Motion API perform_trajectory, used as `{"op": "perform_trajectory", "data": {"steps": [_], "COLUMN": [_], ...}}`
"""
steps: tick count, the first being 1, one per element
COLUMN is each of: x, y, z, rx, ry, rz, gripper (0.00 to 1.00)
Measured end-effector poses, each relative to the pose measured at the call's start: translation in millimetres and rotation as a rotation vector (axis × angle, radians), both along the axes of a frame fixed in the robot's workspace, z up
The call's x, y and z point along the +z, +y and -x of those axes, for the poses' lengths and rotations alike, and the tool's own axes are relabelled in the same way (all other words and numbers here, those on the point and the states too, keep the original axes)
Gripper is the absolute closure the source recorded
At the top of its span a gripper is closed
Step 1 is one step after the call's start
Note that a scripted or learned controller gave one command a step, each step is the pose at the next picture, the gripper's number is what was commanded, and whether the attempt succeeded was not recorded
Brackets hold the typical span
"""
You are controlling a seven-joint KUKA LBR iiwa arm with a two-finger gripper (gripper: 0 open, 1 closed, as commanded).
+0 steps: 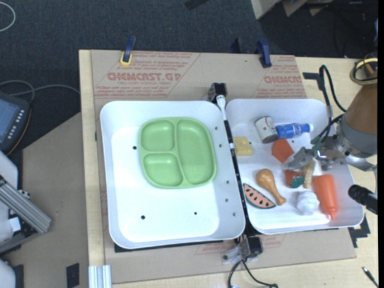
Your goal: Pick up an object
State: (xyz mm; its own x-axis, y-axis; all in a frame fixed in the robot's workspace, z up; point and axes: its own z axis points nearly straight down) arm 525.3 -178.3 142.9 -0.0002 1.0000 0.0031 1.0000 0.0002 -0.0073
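— Where is the gripper [304, 159] seen?
— At right of frame, lowered among the toys by the orange carrot [326, 194].
— Is anything pinched?
— That cannot be told.

Bench [180, 71]: pale board printed with red lettering, set over dark carpet.
Left bin [120, 221]: shallow, white, lying on the bench's left half; carries a green divided plate [178, 152].
Right bin [258, 221]: shallow, white, lying just beside the left bin, rims touching along the middle.
Far edge: yellow clamp [126, 55] at the left, blue clamp [263, 51] at the right, both gripping the board.
Black fittings: one at the far end of the seam between bins [217, 91], one at the near end [252, 245].
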Motion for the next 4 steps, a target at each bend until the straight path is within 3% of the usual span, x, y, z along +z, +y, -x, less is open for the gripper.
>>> {"op": "perform_trajectory", "data": {"steps": [1, 2, 4], "x": [-53.1, -39.6, 76.5], "y": [0.9, 0.1, 4.7], "z": [0.7, -0.4, -2.8], "rx": [0.001, -0.001, 0.001], "ry": [-0.002, -0.008, -0.015], "rz": [0.001, 0.003, 0.006], "gripper": [0.00, 1.00, 1.00]}}
